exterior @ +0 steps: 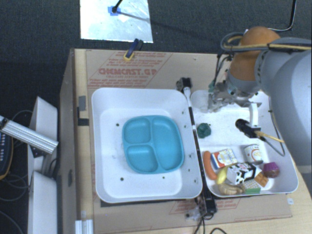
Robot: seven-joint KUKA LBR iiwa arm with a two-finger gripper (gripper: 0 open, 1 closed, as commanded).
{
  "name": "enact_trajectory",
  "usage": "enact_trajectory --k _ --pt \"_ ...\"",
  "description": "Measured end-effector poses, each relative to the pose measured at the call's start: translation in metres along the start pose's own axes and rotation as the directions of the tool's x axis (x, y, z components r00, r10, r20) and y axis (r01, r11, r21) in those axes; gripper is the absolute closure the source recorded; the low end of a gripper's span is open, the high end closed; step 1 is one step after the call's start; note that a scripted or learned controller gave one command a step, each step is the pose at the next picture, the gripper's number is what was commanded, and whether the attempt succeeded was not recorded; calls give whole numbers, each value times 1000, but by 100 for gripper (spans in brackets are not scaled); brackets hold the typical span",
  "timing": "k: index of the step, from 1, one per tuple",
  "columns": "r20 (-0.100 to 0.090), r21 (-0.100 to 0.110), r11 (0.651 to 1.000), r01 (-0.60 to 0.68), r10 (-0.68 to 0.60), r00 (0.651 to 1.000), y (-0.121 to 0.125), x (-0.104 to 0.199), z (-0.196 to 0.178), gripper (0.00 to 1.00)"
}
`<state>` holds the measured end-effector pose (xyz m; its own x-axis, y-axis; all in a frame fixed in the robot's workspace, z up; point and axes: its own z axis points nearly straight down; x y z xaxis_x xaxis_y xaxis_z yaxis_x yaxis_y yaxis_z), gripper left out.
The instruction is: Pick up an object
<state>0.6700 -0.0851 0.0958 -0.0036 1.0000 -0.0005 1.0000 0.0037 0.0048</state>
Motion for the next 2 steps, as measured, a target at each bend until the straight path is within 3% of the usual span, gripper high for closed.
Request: enact_trajectory --k 2 --pt "-1 -6 1000 1 -1 1000 2 0 -22 100"
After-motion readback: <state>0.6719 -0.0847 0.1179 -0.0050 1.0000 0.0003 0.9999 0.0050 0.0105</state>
